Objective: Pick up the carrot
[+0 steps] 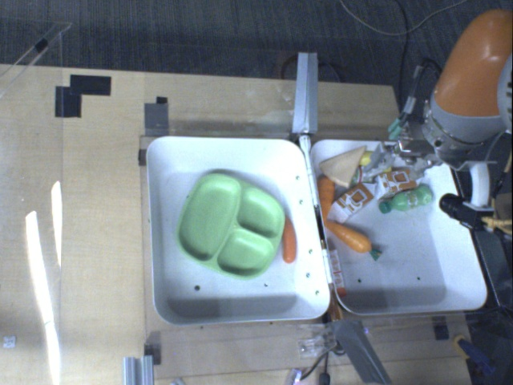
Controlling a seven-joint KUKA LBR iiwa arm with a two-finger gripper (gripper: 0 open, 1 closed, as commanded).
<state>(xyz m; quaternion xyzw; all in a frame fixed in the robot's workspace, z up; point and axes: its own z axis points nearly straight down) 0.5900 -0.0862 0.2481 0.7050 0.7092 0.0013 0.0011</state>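
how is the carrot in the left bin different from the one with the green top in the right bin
The left-bin carrot lies upright in the view beside the green plate; the right-bin carrot lies slanted on bare bin floor. The right-bin carrot shows a green end; the left-bin carrot shows none. Both are orange.

An orange carrot (347, 236) with a green stub is lying in the white right bin (417, 283). A pale green plate (231, 224) is sitting in the white left bin (172, 287), an orange piece (288, 243) showing beside it. The bench (72, 215) is showing light tan wood.
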